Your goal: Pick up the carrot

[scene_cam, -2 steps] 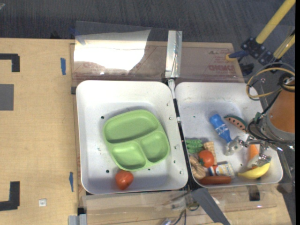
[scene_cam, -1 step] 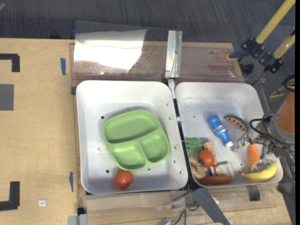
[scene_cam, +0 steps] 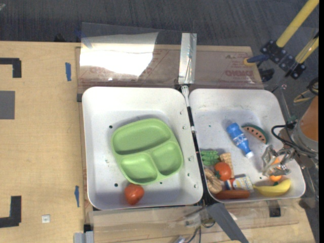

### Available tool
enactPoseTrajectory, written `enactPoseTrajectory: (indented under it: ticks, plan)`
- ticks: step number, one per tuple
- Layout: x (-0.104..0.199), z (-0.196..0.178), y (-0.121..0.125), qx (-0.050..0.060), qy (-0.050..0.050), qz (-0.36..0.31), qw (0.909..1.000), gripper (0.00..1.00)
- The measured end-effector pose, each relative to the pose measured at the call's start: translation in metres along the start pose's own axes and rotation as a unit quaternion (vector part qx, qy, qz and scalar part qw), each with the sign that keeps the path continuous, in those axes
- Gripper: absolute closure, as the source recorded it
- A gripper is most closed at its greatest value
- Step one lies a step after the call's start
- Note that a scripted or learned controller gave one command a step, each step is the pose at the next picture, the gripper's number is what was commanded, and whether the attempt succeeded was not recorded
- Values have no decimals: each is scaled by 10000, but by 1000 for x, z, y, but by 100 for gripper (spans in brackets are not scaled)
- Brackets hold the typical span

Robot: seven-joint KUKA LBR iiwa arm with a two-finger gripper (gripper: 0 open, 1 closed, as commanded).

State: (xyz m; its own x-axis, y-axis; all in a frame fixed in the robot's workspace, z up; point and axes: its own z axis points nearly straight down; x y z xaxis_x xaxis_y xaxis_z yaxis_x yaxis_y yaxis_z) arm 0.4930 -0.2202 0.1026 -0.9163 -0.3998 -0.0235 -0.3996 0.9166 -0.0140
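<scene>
The carrot [scene_cam: 276, 176], a small orange piece, lies near the right-hand wall of the right bin [scene_cam: 212, 105], just above the banana [scene_cam: 273, 188] and apparently touching it. The gripper [scene_cam: 276, 162] is directly over it, reaching in from the right edge, its metal fingers pointing down toward the orange piece. Whether the fingers are apart or closed cannot be told from this angle, and the carrot cannot be seen to be held between them.

The yellow banana lies along the bin's lower right corner. To its left rests a small bottle [scene_cam: 238, 183] lying on its side, with a red item beneath it along the front wall. Further left is a cluster of toy food: a red tomato [scene_cam: 223, 171], a green leafy piece [scene_cam: 209, 157] and tan, bread-like pieces [scene_cam: 212, 182] against the dividing wall. Above them, nearer the middle of the bin, a blue bottle [scene_cam: 238, 138] lies tilted, and beside it to the right sits a watermelon slice [scene_cam: 254, 133].

The left bin [scene_cam: 96, 105] holds a green divided plate [scene_cam: 147, 150] with three compartments, set at a slant. A red apple-like fruit [scene_cam: 133, 193] sits just below the plate, near the front wall.
</scene>
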Motion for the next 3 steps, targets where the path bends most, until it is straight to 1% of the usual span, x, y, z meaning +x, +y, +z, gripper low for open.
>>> enactPoseTrajectory:
  ticks: [1, 2, 3]
  plan:
    - [-1, 0, 0, 1, -11, -1, 10000, 0]
    - [-2, 13, 5, -28, 51, -726, 9973, 0]
    - [-7, 0, 5, 4, 2, -738, 9973, 100]
